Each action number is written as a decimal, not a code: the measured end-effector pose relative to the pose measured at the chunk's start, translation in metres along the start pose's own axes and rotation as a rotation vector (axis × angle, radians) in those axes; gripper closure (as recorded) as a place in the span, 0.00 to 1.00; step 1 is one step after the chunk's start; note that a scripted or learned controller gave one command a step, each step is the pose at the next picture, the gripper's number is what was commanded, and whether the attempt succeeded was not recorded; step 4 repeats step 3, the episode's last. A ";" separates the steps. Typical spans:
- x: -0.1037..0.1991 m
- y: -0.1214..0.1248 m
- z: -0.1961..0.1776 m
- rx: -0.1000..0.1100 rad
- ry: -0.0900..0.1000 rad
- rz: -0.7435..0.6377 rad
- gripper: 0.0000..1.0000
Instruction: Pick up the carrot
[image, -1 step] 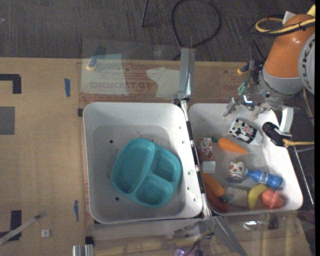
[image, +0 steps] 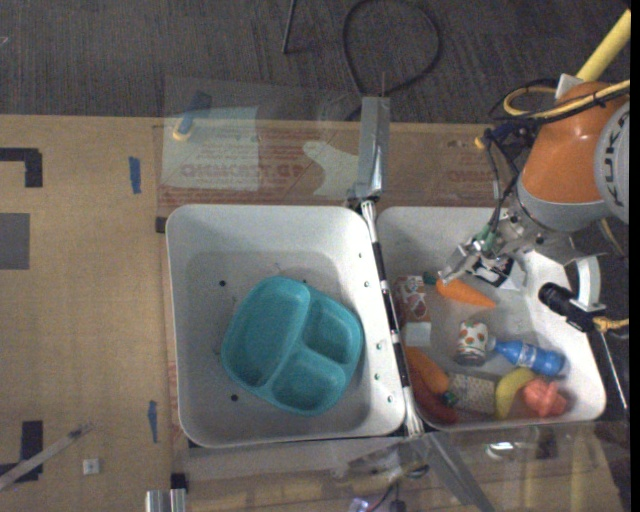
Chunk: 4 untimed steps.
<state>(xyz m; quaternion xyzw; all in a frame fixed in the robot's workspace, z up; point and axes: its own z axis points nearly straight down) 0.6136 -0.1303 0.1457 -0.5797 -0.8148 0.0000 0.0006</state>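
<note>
Best done by settling squarely over the tapered orange carrot (image: 466, 292) lying in the right-hand white bin (image: 590, 400) just beneath the two-finger gripper (image: 476, 262), jaws' opening impossible to tell, then closing across its thicker middle.

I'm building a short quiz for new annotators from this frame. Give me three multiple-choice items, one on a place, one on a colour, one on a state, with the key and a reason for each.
1. Where does the divided tray lie?
A. in the left bin
B. in the right bin
C. on the cardboard outside the bins

2. What colour is that tray?
A. red
B. teal
C. yellow

3. How does the carrot stand relative to the gripper?
A. lifted high above the bins
B. in the right bin, just below the gripper
C. resting on the tray

Key: 1 A, the tray sits inside the left bin. 2 B, its surface is blue-green. 3 B, the carrot lies in the right bin, under the gripper.
</note>
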 end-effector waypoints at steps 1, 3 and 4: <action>0.020 -0.036 0.056 -0.009 -0.005 0.011 0.00; 0.098 -0.025 -0.039 -0.002 -0.002 0.154 1.00; 0.098 -0.025 -0.039 -0.002 -0.002 0.154 1.00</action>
